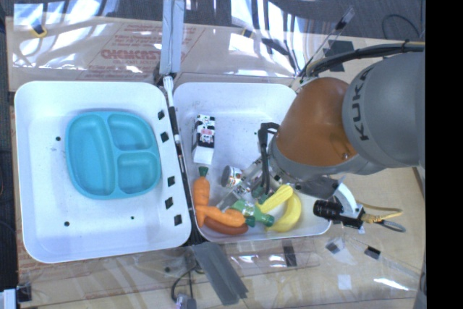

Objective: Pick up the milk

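Observation:
The milk [205, 135] is a small white carton with black cow patches, lying in the right bin [239, 94] near its left wall. My gripper [246, 183] hangs low in that bin, to the right of and below the milk, over a pile of toy food. The carton lies free, a short gap away from the gripper. The bulky orange and grey wrist [318, 130] covers the right part of the bin.
Two orange carrots [211, 212], a banana [288, 212], a yellow piece and a green piece crowd the right bin's front edge. The left bin [36, 177] holds a blue divided plate [114, 153]. A black divider with clips [172, 155] separates the bins.

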`<move>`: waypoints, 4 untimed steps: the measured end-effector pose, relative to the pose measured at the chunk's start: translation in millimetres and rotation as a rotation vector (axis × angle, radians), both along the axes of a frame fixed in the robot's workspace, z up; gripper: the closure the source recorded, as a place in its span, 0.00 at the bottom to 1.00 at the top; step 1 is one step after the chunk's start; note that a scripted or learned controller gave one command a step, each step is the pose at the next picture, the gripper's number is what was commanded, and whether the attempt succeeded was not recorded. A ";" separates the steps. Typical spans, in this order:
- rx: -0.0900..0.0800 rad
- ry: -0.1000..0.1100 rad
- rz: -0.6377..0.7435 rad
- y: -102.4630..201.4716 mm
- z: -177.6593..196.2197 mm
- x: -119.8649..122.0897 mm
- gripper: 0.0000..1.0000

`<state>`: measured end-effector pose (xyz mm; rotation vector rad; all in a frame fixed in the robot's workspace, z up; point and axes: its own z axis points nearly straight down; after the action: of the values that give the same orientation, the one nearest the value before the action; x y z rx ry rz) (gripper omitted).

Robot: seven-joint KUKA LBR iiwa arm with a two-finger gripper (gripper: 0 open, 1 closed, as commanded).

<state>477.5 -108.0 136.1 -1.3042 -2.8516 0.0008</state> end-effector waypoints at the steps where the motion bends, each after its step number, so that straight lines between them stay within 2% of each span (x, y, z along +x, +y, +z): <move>1: -0.006 -0.001 -0.292 -5.4 -47.1 64.8 0.00; 2: -0.001 -0.003 0.031 5.5 -47.0 125.9 0.00; 3: -0.002 -0.008 0.076 21.1 56.5 115.8 0.00; 4: -0.005 -0.027 0.108 11.4 -21.8 152.3 0.00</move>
<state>629.8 -96.6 114.3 -1.1583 -2.9425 -0.0085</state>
